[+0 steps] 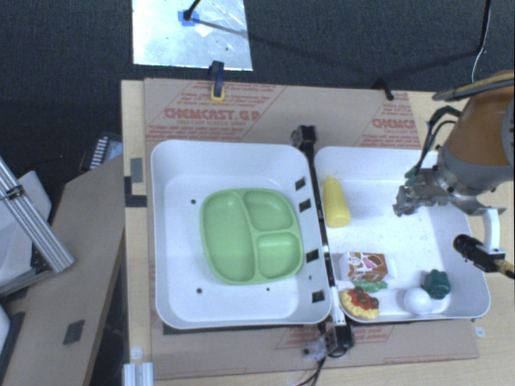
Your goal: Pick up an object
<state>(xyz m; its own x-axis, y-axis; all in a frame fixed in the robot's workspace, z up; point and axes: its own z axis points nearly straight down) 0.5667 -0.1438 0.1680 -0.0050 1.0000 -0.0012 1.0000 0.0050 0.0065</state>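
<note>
Camera view: yellow bottle (pixel 335 202) lies left of jaws (pixel 405 203), apart.

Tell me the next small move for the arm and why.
Probably shift the tool left toward the yellow bottle and lower it. The tool hovers in the right bin with nothing seen in it, and the bottle lies apart from the other items, the nearest free target.

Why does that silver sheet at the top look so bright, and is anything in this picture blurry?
In the camera view, the silver sheet catches overhead light and glares in patches; the white bins look evenly lit with soft shadows; the claw and small items like the yellow bottle look slightly soft, since the image is coarse.
</note>
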